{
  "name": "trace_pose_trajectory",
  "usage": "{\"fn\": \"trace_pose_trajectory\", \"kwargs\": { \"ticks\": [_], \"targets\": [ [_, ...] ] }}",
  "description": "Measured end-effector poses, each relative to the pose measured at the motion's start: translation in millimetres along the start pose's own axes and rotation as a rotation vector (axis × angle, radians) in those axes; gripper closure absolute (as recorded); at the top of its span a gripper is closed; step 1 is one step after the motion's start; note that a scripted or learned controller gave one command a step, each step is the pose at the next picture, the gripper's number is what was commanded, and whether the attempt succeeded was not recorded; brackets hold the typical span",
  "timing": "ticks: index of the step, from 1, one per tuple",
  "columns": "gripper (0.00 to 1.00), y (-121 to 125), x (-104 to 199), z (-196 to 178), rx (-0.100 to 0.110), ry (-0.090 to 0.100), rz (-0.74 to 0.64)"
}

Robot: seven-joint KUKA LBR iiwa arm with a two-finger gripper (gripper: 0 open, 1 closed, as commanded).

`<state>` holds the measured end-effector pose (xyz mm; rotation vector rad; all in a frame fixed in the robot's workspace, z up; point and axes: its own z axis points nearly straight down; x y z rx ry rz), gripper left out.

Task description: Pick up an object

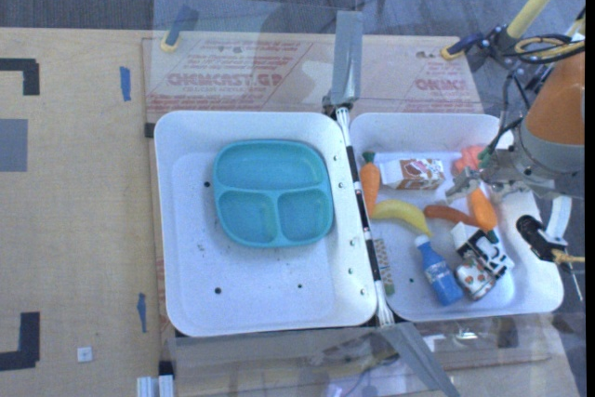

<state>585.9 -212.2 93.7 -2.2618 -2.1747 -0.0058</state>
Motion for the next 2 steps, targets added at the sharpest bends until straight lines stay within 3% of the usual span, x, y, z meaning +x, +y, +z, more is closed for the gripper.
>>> {"fn": "trace_pose_trajectory", "kwargs": {
  "ticks": [1,2],
  "targets": [
    [1.0,0,-3,-6,0.003,-0.003,0.003],
    [1.0,0,77,-126,-0.002,-0.006,0.022]
  ]
}}
